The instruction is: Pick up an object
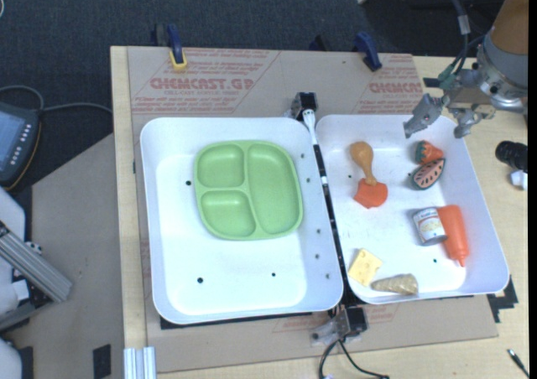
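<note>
White plastic makes up the two flat bins, and they sit side by side on a brown board. The left bin (168,268) has a green plate (249,190) lying flat in it, and the plate has three parts. The right bin (487,272) has small toys in it. Near its middle is a tan and orange toy (367,176) with a thin top and a fat orange bottom. Below that, near the front edge, is a yellow cheese piece (364,267), and just beside it lies a pale bread piece (396,285). Further right, a small tin can (429,225) lies touching an orange carrot (454,233). Up near the back of the bin is a watermelon slice (426,174), with a small red and green toy (425,152) just above it. The gripper (443,121) hangs over the back right corner of that bin, above the small red and green toy. Its two grey fingers (419,117) are spread apart and there is nothing between them. The grey arm comes in from the right.
</note>
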Robot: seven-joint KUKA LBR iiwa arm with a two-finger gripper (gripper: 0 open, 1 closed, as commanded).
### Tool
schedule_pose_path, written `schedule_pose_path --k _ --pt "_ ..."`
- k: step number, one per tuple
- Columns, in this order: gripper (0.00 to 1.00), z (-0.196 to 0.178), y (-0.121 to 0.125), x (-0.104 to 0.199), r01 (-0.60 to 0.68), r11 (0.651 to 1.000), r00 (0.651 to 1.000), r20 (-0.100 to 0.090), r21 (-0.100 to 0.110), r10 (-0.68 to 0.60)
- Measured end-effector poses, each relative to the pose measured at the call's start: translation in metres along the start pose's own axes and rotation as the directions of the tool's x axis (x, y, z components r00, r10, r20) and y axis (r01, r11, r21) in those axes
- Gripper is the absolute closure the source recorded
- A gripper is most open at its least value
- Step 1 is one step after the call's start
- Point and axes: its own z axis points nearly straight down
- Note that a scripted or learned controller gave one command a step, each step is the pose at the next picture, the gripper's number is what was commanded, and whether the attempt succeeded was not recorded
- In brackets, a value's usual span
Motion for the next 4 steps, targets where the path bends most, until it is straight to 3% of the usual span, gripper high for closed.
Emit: schedule_pose_path --k 1,4 --pt "0.0 -0.008 0.002 0.0 0.002 1.0 1.0 0.002 -0.014 -0.002" --pt "0.0 0.149 -0.001 0.017 0.003 1.0 1.0 0.001 -0.008 -0.003"
